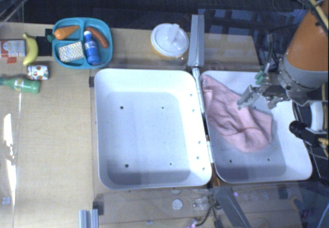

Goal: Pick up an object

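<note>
Pink cloth (pixel 234 119): crumpled in right bin (pixel 293 170).
Gripper (pixel 255 97): over cloth's upper right; fingers spread, grasping nothing.
Writing: none legible.

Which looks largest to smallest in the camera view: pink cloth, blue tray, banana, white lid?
1. Pink cloth
2. Blue tray
3. White lid
4. Banana

The cloth is crumpled, so spread flat it would look larger.
</note>
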You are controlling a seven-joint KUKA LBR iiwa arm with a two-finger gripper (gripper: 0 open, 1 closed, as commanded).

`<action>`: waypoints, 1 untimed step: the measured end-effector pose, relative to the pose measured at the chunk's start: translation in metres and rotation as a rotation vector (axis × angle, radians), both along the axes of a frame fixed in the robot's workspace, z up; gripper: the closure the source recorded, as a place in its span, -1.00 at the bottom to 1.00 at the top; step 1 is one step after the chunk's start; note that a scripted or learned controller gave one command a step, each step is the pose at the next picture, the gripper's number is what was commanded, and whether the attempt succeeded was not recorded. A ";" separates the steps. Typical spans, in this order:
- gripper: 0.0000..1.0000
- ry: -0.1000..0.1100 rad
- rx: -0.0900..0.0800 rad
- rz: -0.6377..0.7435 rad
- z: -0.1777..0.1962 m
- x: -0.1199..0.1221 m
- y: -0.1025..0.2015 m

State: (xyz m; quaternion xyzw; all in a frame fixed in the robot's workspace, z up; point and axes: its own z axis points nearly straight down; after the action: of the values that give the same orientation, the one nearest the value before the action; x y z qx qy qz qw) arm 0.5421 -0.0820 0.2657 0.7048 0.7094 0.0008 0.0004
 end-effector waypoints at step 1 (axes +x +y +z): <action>-1.00 0.004 0.000 0.058 -0.094 0.012 -0.075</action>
State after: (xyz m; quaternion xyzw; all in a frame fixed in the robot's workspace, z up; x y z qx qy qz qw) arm 0.5544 -0.1566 0.1719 0.6840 0.7295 -0.0006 -0.0010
